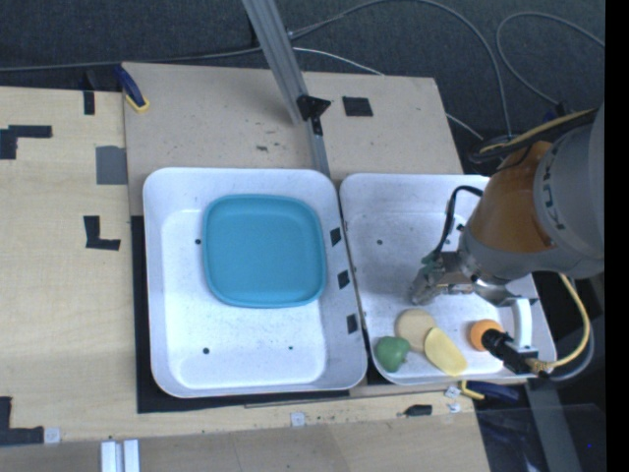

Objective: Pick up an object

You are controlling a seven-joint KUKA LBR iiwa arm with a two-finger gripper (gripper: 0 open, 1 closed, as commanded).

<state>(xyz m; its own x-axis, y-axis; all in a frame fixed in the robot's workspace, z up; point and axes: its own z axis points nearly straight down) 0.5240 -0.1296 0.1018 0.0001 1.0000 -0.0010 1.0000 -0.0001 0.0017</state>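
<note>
In the right bin several small things lie near the front wall: a green lump, a pale beige round piece, a yellow oblong piece and an orange round piece. My gripper hangs low over the middle of this bin, just behind the beige piece and a little to its right. I see nothing held in it. The grey arm with its orange band comes in from the right and hides the bin's right side.
The left bin holds a square blue plate towards its back. A grey metal pole slants down to the gap between the bins. Cables run over the dark floor at the back right.
</note>
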